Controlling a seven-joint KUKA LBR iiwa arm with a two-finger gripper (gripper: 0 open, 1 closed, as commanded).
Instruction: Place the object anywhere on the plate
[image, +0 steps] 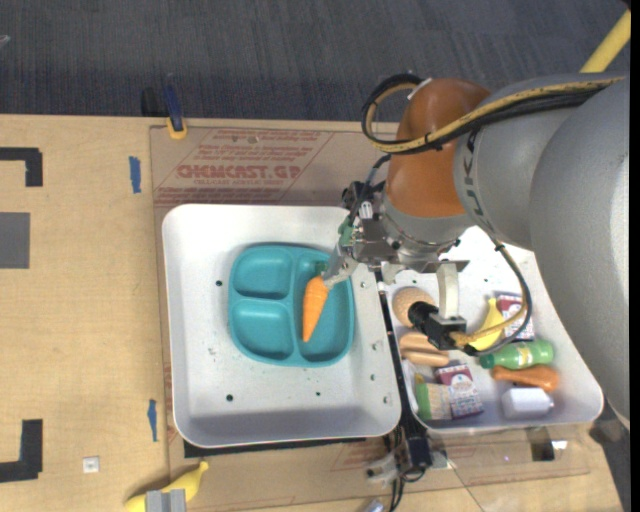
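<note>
1. The left bin (190, 330) holds a teal plate (262, 305) with three compartments.
2. A carrot (314, 306) lies in the plate's long compartment at the plate's 3 o'clock side, tip toward 6 o'clock.
3. The gripper (338, 262) hangs at the carrot's 1 o'clock, just above its top; whether it is parted or grips anything cannot be told.
4. The right bin (580, 395) carries a banana (487, 328), a green bottle (520, 354) and small packets.

A single fixed camera looks down at a slant from above the bench (80, 300), taking in both white bins (190, 400) fairly closely.
</note>
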